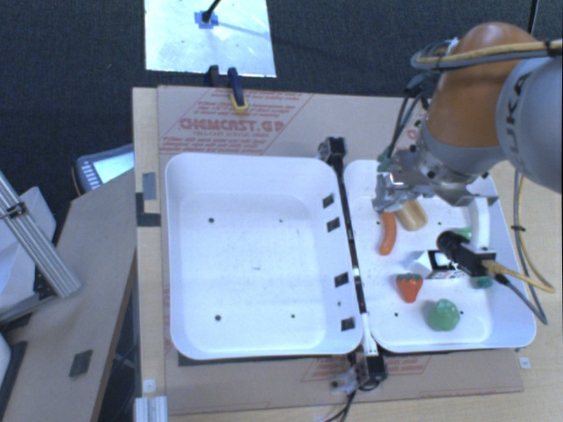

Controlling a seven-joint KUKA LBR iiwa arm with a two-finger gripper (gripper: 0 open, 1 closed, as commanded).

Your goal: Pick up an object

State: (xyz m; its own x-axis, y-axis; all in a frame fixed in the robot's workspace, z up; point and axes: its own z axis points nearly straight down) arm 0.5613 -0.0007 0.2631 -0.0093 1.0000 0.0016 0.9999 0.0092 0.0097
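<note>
My gripper [392,199] hangs over the upper left part of the right bin [506,323], below the orange wrist band. A tan rounded piece [412,214] sits right beside and under it, touching or nearly touching; whether it is gripped is hidden from me. An orange carrot-shaped piece [387,234] lies just below the gripper, near the bin's left wall. Further toward the front lie a red strawberry-like piece [408,287] and a green lump [442,314]. A white piece [480,220] lies at the right side.
The left bin [185,183] stands next to the right one, with a black divider strip [346,236] between them. A small teal thing [485,280] lies near the right bin's right wall. Yellow cables trail off to the right.
</note>
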